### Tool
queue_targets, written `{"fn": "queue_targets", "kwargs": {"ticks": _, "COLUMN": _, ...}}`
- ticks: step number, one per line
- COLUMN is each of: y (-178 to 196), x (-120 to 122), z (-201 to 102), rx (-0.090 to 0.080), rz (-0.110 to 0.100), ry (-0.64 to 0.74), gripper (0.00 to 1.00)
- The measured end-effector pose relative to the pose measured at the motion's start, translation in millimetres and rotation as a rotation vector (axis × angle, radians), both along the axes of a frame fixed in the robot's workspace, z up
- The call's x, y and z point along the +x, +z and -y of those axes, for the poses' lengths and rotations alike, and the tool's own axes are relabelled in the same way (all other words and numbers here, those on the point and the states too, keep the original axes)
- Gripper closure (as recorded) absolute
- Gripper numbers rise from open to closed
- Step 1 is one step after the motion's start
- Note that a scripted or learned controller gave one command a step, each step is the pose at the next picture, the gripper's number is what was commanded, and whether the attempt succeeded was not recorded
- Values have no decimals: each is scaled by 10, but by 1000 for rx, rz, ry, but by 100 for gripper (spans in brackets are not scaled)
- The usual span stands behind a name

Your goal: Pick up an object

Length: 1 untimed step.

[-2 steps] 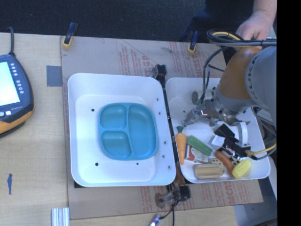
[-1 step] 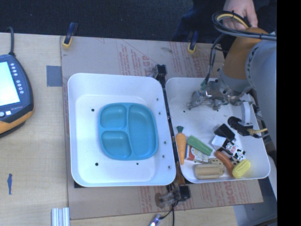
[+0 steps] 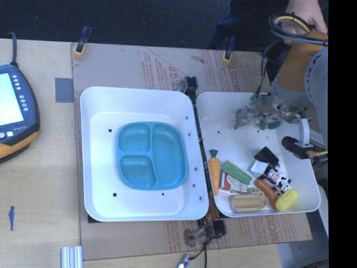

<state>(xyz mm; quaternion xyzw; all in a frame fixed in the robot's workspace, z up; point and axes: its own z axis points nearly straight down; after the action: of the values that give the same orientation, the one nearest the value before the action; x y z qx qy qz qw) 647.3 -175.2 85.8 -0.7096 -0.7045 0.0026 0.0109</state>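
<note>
Toys: a heap of small play food lies in the front part of the right bin (image 3: 223,108), and none of it is between my fingers.
Carrot (image 3: 214,172): orange, green top pointing away from the camera, lying lengthwise just beside the bin's left wall.
Green piece (image 3: 236,172): a flat green stick, slanted, right next to the carrot, with a small white-and-red pack (image 3: 226,182) under its near end.
Bread (image 3: 247,202): a tan, loaf-like block at the front edge of the bin.
Corn (image 3: 286,199): a yellow cob in the front right corner, touching an orange sausage-shaped piece (image 3: 266,188).
Black and white bits (image 3: 268,159): a dark block and a white card just behind the sausage — a spotted, cow-patterned toy (image 3: 279,179) sits beside them.
My claw (image 3: 262,116): over the back half of the right bin, well apart from the heap; I cannot tell how my fingers stand — the metal there blurs together.
My arm (image 3: 298,66): grey with the orange band, coming in from the right.
Left bin (image 3: 92,149): holds a blue divided plate (image 3: 152,155) lying flat in the middle.
Bench (image 3: 44,194): a handheld control tablet (image 3: 14,113) rests at the far left.
</note>
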Motion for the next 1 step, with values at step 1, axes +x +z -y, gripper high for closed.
{"fn": "queue_targets", "kwargs": {"ticks": 1, "y": 424, "x": -446, "z": 321, "rx": -16, "rz": 12, "ry": 0, "gripper": 0}}
